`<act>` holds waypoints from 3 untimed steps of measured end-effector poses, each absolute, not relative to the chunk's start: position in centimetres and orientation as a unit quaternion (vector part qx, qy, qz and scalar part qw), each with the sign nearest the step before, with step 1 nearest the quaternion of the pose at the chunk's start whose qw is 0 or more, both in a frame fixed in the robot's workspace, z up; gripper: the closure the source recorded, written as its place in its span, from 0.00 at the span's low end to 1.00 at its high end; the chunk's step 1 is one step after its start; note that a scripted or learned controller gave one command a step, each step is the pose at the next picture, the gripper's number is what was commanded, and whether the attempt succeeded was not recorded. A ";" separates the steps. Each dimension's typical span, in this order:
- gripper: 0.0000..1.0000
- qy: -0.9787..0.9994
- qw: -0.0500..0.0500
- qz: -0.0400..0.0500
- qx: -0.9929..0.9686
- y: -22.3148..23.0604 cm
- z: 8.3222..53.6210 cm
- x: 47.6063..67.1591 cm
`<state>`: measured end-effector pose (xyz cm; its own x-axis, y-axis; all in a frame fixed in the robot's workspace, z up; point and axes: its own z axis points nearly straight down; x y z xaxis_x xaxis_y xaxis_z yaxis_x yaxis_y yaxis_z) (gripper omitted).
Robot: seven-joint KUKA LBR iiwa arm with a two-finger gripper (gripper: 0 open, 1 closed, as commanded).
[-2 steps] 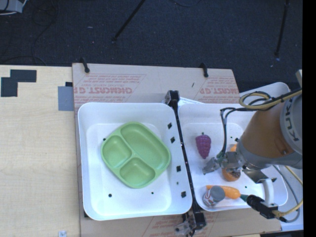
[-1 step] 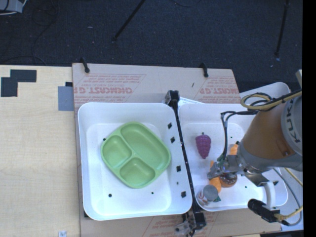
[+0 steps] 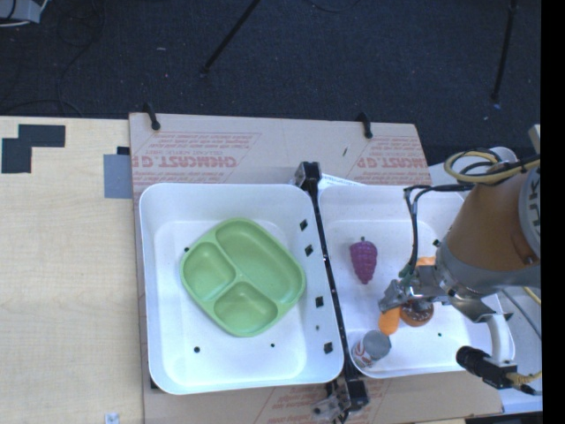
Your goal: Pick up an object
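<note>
The can (image 3: pixel 372 348) at the right bin's (image 3: pixel 353 203) near edge looks light, rigid and slick; the gripper (image 3: pixel 408 309) hangs above orange pieces (image 3: pixel 389 321), its state untellable.

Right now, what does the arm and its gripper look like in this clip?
The arm is grey with a broad orange band above the wrist. Black and yellow cables loop over its top, and a thin black cable runs down its side. The gripper is a small grey metal assembly, too cluttered to make out further.
</note>
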<state>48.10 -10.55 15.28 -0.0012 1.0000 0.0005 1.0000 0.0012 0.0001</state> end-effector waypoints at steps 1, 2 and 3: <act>1.00 -0.707 -0.001 -0.001 -0.708 -11.6 20.6 47.8; 1.00 -0.707 0.000 0.000 -0.707 -11.7 23.6 47.9; 1.00 -0.709 0.001 0.000 -0.705 -7.2 24.4 50.1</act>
<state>50.12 -7.24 24.38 -0.0046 1.0000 0.0019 1.0000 0.0046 -0.0016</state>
